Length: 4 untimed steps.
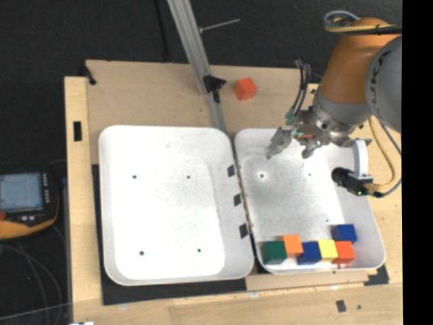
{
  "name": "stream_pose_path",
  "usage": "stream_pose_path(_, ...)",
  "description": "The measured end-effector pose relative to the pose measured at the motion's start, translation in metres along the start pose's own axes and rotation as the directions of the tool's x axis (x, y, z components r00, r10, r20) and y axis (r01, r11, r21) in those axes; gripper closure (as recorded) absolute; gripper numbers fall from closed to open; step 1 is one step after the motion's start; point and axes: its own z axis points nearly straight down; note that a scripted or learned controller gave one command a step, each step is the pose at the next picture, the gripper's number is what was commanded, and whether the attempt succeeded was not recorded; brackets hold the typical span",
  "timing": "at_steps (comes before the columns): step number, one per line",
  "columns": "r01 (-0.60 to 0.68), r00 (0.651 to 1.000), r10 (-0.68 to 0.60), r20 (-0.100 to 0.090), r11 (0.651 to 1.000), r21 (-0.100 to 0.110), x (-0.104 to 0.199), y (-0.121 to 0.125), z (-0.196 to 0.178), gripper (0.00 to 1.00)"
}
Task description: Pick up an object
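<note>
- A tan bench carries two white bins.
- The hand, fingers spread wide and holding nothing, hangs over the right bin.
- The blocks sit packed along the near wall, so a grab risks jamming or slipping.

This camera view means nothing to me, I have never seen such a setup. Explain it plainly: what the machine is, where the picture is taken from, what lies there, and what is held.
The picture comes from one fixed camera above a bench, looking down at a slant. The grey and orange shape at the right is a robot arm. Its grasping end is the gripper, with two fingers spread apart and nothing between them, so nothing is held.

On the bench sit two shallow white bins side by side. The left bin has only small dark dots on its floor. The right bin holds a cluster of small blocks along its near edge: a green block, two orange, two blue and one yellow. One more orange block lies on the bench beyond the bins.

The gripper hangs over the right bin's far end, away from the blocks.
</note>
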Motion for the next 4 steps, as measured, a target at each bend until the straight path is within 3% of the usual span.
stream_pose_path(1, -0.007, 1.000, 0.007, 0.002, 1.000, 0.007, -0.073, -0.013, 0.116, 0.00)
stream_pose_path(2, -0.004, 1.000, 0.004, 0.004, 1.000, -0.001, -0.112, -0.071, 0.093, 0.00)
stream_pose_path(3, 0.003, 1.000, -0.003, 0.002, 1.000, -0.003, -0.074, -0.039, 0.129, 0.00)
stream_pose_path(4, 0.003, 1.000, -0.003, 0.002, 1.000, -0.008, -0.055, 0.058, 0.110, 0.00)
